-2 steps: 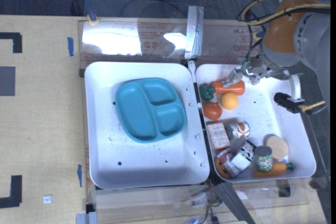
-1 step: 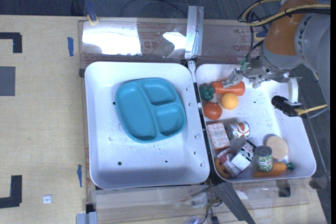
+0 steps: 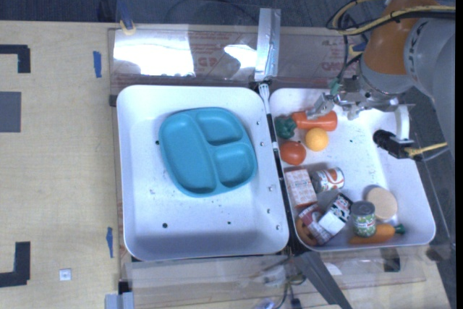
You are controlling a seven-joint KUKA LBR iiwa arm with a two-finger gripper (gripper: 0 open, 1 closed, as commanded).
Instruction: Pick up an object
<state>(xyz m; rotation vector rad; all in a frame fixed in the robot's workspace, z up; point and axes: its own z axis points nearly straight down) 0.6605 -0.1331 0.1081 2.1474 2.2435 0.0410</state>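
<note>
- Now over the right bin [image 3: 416, 188], gripper [image 3: 334, 103] at the toy carrot [image 3: 318, 120]; finger state impossible to tell.
- Best lowered squarely astride the carrot, clear of the orange ball [image 3: 316, 139].

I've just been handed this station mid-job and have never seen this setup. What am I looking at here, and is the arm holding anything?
One camera looks down at a slant on a bench with two white bins. The grey arm with its orange band enters from the right; its gripper sits over the back of the right bin, by a toy carrot. I cannot tell whether it grips anything. That bin also holds an orange ball, a tomato, a can and small packets. The left bin holds a blue divided tray.
</note>
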